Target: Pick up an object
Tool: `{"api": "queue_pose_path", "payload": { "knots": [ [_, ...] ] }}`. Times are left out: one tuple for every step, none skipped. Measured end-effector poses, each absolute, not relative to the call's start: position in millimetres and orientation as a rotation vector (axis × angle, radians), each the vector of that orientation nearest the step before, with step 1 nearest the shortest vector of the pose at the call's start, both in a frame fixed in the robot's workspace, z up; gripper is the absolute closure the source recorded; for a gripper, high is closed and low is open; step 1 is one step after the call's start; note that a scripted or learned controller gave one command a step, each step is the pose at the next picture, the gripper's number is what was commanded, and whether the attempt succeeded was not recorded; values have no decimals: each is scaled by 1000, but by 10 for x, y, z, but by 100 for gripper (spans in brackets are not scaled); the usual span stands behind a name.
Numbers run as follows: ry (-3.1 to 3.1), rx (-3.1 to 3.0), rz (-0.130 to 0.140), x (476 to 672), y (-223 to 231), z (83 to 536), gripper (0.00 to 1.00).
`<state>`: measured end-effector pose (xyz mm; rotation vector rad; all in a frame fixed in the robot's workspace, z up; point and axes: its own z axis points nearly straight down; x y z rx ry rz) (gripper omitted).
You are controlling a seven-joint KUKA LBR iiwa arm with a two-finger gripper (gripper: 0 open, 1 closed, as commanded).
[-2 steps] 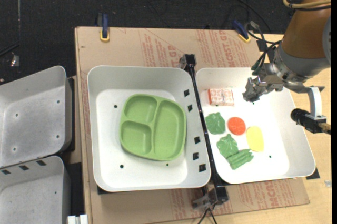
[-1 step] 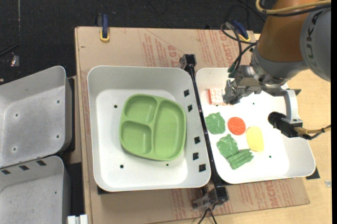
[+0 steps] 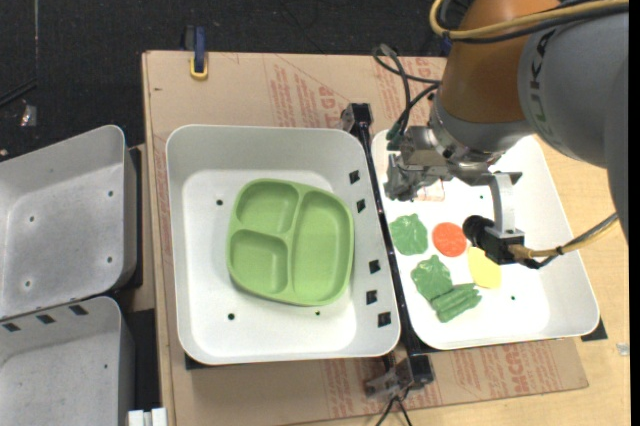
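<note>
Several toy foods lie in the right bin [image 3: 560, 309]: a flat green piece [image 3: 408, 234], an orange-red disc [image 3: 449, 238], a yellow piece [image 3: 485, 270], a knobbly green piece [image 3: 431, 275] and a long green pod [image 3: 456, 301]. My gripper [image 3: 403, 186] hangs over the bin's upper left part, just above the flat green piece. Nothing shows in its grasp. The grey arm and its orange band cover the back of this bin.
The left bin [image 3: 200, 174] holds a light green divided plate [image 3: 291, 241]. A black divider with clips [image 3: 375, 214] runs between the two bins. Grey perforated trays [image 3: 60, 204] lie off the bench at the left.
</note>
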<state>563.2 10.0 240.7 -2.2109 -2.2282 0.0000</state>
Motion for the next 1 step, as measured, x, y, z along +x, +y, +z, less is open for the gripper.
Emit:
{"api": "queue_pose_path", "payload": {
  "knots": [
    [-2228,-2211,1,5586,566,2302,100]
  ]
}}
